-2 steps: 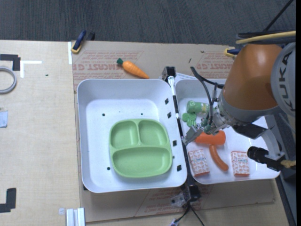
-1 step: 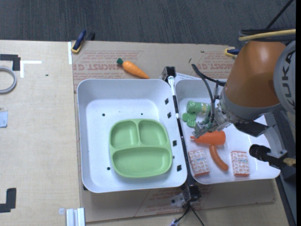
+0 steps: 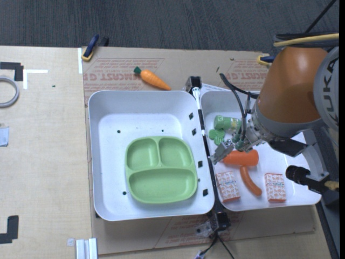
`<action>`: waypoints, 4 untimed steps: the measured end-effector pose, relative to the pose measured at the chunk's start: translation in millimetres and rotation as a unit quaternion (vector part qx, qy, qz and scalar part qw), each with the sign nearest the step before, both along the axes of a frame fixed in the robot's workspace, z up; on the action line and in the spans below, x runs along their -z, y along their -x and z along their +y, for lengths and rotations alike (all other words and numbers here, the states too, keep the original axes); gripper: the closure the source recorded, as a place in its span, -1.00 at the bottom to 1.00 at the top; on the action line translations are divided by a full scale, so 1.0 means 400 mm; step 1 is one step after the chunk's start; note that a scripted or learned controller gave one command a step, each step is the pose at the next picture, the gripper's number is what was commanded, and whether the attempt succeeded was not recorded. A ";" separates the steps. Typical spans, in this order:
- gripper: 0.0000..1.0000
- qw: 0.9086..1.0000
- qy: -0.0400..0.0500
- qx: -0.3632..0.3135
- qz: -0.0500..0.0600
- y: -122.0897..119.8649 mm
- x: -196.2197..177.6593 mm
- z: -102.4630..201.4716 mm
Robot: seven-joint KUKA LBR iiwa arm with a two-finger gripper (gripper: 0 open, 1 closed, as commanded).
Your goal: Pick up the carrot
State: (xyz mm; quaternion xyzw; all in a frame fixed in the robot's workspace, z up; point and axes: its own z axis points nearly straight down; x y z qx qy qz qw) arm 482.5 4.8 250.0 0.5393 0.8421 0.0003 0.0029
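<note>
Carrot (image 3: pixel 242 158) lying flat in right bin (image 3: pixel 310 198), between green toys (image 3: pixel 223 124) and sausage (image 3: pixel 250 181), with gripper (image 3: pixel 230 146) low over its left end, likely put there for a grab, though open or shut too hidden to tell.

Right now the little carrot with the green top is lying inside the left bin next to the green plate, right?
Not quite. The camera view shows the carrot lying outside the bins, on the cardboard beyond the left bin's far rim. The green plate does sit inside that bin.
</note>
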 end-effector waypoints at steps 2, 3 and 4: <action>-1.00 1.000 0.000 0.000 -0.001 -0.002 -0.024 -0.001; -1.00 1.000 0.000 0.000 -0.001 -0.002 -0.024 -0.001; -1.00 0.977 0.000 -0.211 0.002 0.009 0.030 0.008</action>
